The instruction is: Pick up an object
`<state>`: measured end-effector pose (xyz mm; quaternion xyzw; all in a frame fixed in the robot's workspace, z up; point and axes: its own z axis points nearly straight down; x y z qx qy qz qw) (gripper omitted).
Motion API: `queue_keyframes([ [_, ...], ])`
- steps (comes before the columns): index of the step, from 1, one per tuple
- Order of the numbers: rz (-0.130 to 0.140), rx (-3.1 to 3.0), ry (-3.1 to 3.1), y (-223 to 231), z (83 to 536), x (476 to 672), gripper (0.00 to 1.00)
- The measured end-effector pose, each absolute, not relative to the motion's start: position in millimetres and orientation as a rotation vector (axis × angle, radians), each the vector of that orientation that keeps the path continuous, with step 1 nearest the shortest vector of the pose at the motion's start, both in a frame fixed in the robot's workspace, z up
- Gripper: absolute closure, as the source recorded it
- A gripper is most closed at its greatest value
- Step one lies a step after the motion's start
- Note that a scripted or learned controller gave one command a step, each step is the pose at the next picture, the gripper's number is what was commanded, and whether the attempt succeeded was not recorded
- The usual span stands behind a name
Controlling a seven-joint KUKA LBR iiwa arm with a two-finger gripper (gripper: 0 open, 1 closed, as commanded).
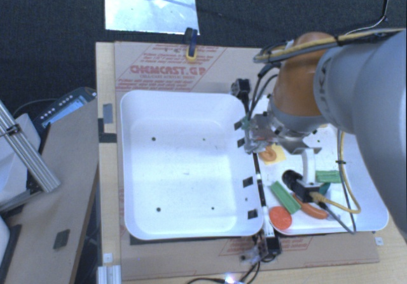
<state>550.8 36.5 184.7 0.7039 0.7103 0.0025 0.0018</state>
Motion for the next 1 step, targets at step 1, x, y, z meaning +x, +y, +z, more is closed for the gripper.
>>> queue_keyframes([
  [1, 0.005, 2.214, 2.226, 43.7, 184.6, 582.2, 1.0],
])
